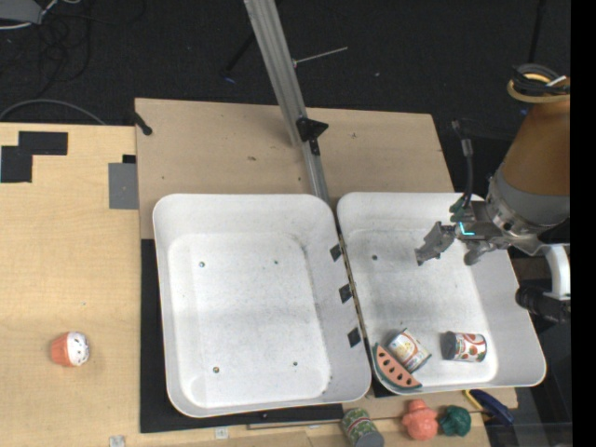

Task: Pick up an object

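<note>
The gripper (453, 247) is seen above the right bin (521, 371), near its upper right part, with two dark metal fingers (432, 246) spread apart and nothing between them; it is open. The fingers are pointed down and toward the view's left. A small teal light is seen at the gripper's base. Behind it the grey wrist is met by the broad orange band of the arm (540, 152), which enters from the right edge and is bent down over the bin.

The right bin is a shallow white tray with rounded corners and a speckled, matte floor. In its lower part three things are laid. A small can (464, 346) with a red and white label lies on its side, its long axis running roughly left to right, with its dark end turned to the left. Just to its left a second small can (407, 350) with a yellow and white label is tilted, its long axis slanted from upper left to lower right. Touching the bin's lower left corner lies a watermelon slice (395, 372), a curved wedge with a green rind, red flesh and dark seeds.

The left bin (177, 222), of the same white speckled make, is set just beside the right one, with black clips along the shared edge. A ribbed aluminium bar (284, 77) is slanted up from between the bins. On the pale wooden board at the left a small round orange and white toy (70, 349) is rested.
</note>
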Robot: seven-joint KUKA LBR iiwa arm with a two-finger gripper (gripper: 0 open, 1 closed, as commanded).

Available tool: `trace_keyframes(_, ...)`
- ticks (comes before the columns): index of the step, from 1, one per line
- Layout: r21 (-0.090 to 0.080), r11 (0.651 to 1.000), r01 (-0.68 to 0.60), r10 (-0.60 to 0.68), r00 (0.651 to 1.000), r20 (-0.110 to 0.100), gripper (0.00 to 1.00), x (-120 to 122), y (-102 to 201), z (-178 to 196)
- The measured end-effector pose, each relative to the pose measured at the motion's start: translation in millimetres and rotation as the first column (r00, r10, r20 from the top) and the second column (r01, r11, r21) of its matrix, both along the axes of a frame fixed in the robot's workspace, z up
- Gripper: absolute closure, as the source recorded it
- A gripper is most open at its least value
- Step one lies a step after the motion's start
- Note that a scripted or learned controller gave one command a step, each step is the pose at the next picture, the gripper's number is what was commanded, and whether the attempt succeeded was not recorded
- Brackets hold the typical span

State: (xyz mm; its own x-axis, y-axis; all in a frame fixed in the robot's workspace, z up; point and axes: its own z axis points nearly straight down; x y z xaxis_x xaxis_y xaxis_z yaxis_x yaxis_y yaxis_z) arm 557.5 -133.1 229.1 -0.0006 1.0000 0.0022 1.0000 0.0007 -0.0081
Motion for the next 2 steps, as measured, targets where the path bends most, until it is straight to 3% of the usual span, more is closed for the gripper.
trace_keyframes(1, -0.001, 1.000, 0.002, -0.002, 1.000, 0.005, 0.00, 0.8, -1.0, 2.4)
trace_keyframes(2, -0.001, 1.000, 0.001, -0.001, 1.000, 0.000, 0.00, -0.3, -7.9, -44.5)
